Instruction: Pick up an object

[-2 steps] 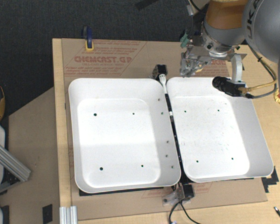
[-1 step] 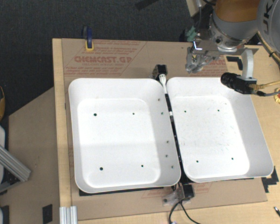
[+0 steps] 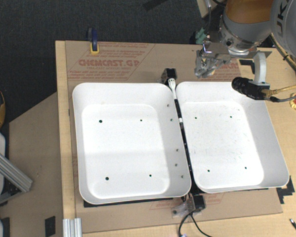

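**Gripper poised past the far rim of the right bin; pick target cannot be placed**

You have the gripper (image 3: 206, 69) hanging at the far side of the bench. It sits just beyond the far rim of the right bin (image 3: 266, 147), near the corner that bin shares with its neighbour. The grey arm (image 3: 246, 9) with its orange band comes down to it from the upper right. From this slant you cannot tell whether the gripper is released or clenched, nor whether anything is in its grasp. You also cannot tell from this view where the thing to be picked lies, so you cannot set it against the gripper.

Closest to the gripper is a black clip (image 3: 168, 75) at the far end of the seam between the two bins, to its left and a little nearer you. A dark strip (image 3: 181, 132) runs from that clip down the seam. It ends at a second clip (image 3: 196, 202) on the near edge, where a dark cable (image 3: 187, 223) trails off toward you.

The left bin (image 3: 123, 147) and the right bin lie side by side, rims touching along the seam, on a brown board (image 3: 113, 60) printed with red lettering. Each white floor shows four small dark dots set in a rough rectangle.

A blue and yellow clamp (image 3: 92, 39) grips the board's far edge, well to the left of the gripper. An aluminium rail (image 3: 10, 171) lies off the board at the left, well apart from both bins.
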